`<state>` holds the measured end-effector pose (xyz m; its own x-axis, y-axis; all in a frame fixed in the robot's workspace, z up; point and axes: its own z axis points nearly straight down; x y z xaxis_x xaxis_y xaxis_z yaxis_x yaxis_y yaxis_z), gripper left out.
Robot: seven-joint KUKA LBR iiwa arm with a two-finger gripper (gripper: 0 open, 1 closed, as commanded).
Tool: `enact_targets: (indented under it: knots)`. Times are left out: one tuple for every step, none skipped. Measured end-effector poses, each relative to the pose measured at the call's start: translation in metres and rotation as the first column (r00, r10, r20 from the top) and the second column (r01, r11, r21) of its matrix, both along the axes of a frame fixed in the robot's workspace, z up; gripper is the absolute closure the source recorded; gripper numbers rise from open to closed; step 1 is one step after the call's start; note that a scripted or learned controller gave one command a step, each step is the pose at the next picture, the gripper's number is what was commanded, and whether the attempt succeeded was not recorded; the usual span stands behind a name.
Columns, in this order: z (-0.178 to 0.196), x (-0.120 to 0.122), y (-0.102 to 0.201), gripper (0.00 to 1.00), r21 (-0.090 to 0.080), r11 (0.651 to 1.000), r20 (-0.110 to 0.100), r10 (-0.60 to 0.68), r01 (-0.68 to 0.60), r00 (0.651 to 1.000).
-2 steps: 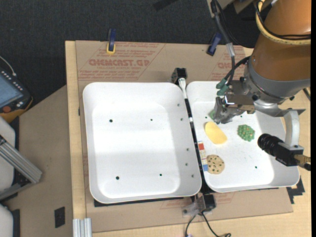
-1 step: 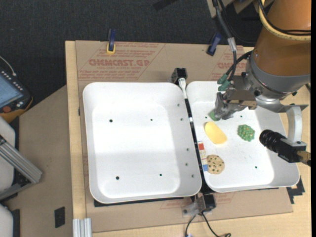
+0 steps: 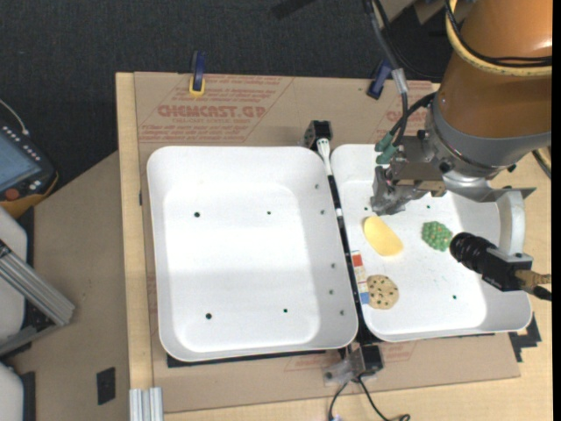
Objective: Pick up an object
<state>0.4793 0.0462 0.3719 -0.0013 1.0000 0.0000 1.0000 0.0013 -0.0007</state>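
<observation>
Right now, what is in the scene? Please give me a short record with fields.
right bin: holds three things
yellow piece: near the bin's left wall
green piece: right of the yellow one, apart
cookie: in front of the yellow piece, apart
tool: over the right bin, close behind the yellow piece

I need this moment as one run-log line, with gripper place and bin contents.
gripper: over right bin, near yellow piece | grasp: none seen | bin also holds: green piece, cookie
</observation>
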Motion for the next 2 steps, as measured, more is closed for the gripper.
enact_targets:
  knots:
    - [0.005, 0.000, 0.038, 1.00, 0.001, 1.000, 0.003, 0.003, -0.003, 1.000]
    - [-0.002, 0.000, -0.012, 1.00, -0.001, 1.000, -0.002, -0.007, 0.007, 1.000]
